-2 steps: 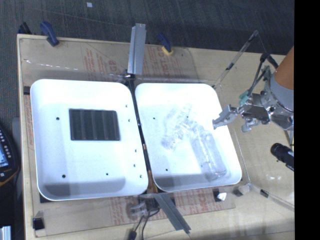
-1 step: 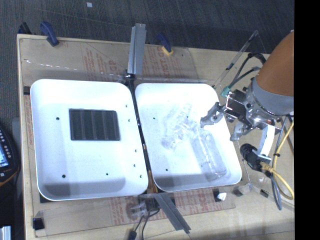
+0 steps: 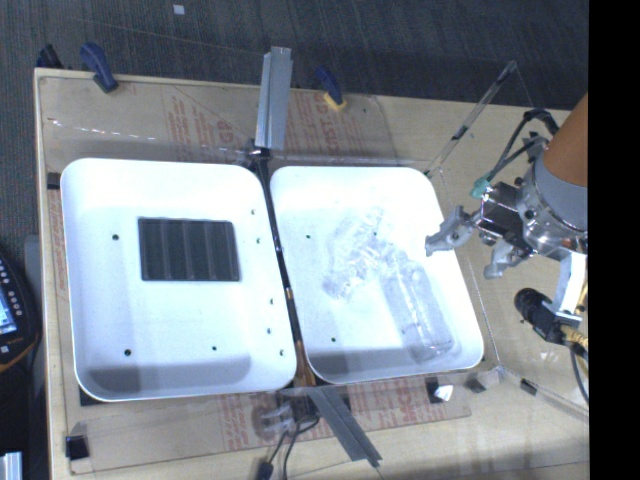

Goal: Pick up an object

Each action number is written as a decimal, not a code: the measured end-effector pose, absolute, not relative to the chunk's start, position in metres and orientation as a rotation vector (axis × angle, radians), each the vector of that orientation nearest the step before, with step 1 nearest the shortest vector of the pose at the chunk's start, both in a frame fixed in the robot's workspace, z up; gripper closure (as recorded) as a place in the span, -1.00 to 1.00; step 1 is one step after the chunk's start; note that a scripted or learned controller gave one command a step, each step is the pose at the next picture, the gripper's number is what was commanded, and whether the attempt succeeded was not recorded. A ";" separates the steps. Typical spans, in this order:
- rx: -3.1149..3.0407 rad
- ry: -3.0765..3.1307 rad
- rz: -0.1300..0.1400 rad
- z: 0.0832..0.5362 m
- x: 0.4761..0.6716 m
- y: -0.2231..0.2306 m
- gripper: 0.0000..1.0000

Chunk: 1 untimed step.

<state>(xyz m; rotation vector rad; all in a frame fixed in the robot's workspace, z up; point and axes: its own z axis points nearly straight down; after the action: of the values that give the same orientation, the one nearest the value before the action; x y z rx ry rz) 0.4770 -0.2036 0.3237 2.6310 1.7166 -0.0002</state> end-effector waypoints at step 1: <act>2.647 1.693 -0.001 0.337 0.477 -0.202 -1.00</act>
<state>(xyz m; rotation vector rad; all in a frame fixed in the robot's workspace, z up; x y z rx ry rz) 0.4769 -0.2019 0.3372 2.6474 1.6929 -0.0014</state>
